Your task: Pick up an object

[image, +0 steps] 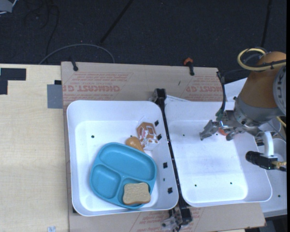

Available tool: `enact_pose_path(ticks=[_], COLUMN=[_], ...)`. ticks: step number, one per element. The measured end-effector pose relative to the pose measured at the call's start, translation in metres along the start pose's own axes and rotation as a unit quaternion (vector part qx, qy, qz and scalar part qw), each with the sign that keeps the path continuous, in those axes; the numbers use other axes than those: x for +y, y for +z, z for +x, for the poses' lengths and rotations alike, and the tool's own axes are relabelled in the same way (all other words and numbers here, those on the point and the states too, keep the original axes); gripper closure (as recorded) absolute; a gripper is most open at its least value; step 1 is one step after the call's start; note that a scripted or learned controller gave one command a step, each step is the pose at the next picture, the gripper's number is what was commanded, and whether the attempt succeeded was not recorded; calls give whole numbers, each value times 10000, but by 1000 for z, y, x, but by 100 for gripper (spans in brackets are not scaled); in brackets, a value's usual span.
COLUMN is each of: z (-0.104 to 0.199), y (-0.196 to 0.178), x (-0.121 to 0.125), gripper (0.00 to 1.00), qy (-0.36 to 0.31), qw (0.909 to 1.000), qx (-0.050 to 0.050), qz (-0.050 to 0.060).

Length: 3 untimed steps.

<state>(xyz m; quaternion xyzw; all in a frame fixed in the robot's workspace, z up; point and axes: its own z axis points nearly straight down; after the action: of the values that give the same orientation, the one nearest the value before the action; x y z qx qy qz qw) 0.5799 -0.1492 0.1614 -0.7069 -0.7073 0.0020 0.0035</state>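
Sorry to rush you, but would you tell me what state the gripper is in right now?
Gripper: over the right bin, nothing visibly held; open or shut cannot be told.

Two white bins (82,129), one blue tray (111,170), one bread slice (136,193)

Orange object (133,142) half behind tray (111,173)

Bench (24,153) with cardboard sheet (135,83) (two white bins (75,129) atop)
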Motion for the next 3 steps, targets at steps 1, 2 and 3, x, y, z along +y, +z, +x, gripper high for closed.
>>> enact_pose_path(ticks=[1,2,3], z=[8,9,8], y=[51,75,64], x=[-9,-9,-9], gripper=[0,0,100], qy=[2,11,29], qw=[10000,10000,10000], qx=[3,-3,-3], qz=[5,-13,-18])
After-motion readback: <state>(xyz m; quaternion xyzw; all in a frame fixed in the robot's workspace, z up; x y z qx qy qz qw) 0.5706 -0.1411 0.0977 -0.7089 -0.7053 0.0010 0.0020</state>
